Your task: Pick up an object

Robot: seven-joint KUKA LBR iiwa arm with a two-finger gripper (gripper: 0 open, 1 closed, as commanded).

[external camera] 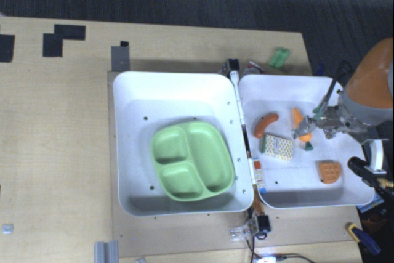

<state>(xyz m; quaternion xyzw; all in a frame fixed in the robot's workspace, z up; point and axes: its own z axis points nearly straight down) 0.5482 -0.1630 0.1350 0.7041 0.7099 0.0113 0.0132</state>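
You had nothing lifted at this moment, as far as could be judged. Every thing lay on the floor of the right bin (pixel 289 200): the sausage (pixel 266 124) toward the bin's left wall, the checked block (pixel 277 147) just below it, the waffle (pixel 329 172) toward the bin's lower right, and the carrot (pixel 300 125) near the bin's middle. The left bin (pixel 129 132) held the green tray (pixel 192 160).

Your tool (pixel 306 129) sat low in the right bin, right at the carrot, its tips on or beside the orange piece. Whether it was clenched or released, you could not tell from here: the tips blurred into the carrot and the arm (pixel 369 95) crowded the bin's right side. So the reach looked done; the grasp and the lift were left to prove.
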